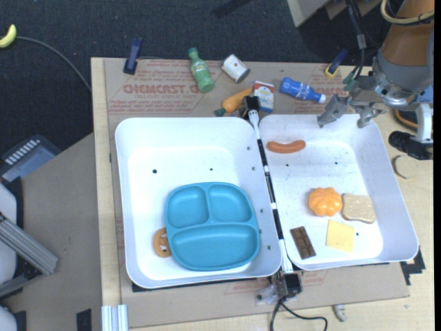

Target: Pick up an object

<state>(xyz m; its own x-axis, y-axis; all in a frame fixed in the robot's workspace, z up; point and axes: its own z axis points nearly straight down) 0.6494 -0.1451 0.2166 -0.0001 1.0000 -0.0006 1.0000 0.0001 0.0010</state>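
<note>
My gripper hangs over the far rim of the right bin, its two fingers spread apart with nothing between them. Inside that bin lie a sausage near the far left corner, an orange pumpkin, a slice of bread, a yellow cheese square and a brown chocolate bar. The left bin holds a blue divided plate with a pretzel peeking out at its left edge.
Behind the bins on the board lie a green bottle, a white can, a carrot, a small carton, a blue bottle and a blue clip.
</note>
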